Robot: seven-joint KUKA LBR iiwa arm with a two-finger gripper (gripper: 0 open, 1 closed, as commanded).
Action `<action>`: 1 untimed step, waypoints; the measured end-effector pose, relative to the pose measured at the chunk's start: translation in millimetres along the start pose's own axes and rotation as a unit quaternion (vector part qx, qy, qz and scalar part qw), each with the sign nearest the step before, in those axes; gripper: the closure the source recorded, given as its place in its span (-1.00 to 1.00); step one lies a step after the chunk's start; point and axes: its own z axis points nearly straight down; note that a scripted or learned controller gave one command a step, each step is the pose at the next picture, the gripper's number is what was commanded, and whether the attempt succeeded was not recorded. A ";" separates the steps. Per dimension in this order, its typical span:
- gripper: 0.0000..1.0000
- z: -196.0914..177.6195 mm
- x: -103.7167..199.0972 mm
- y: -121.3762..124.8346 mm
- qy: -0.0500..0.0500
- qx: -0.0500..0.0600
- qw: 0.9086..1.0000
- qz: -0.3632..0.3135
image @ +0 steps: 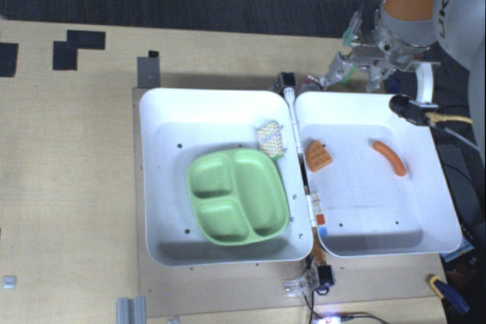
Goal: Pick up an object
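Two shallow white bins are set side by side on the desk [68, 163], so that whatever is to be grasped is kept within walls. The left bin [163, 186] is taken up largely by a green divided plate [237, 196], laid flat, with a small patterned scrap [270, 138] lodged at the plate's far right corner against the bin's wall. Candidate things for the task are found in the right bin [425, 231]: an orange sausage-shaped piece [389, 158] lies on the floor toward the right, well apart from a small orange-brown waffle-like piece [318, 156], which sits just beside the divider between the bins. Both are loose, with bare floor around them, which is judged to favour a descent from above; the piece near the divider may be harder to straddle because of the wall. The pincer [363, 64] is held beyond the far rim of the right bin, above the desk rather than over either item, and nothing is seen between its fingers; whether they are spread or closed cannot be told from this slant. No grasp is judged to have been made yet.
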 end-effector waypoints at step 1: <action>-1.00 0.0 0.0 0.0 0.000 0.000 1.000 0.000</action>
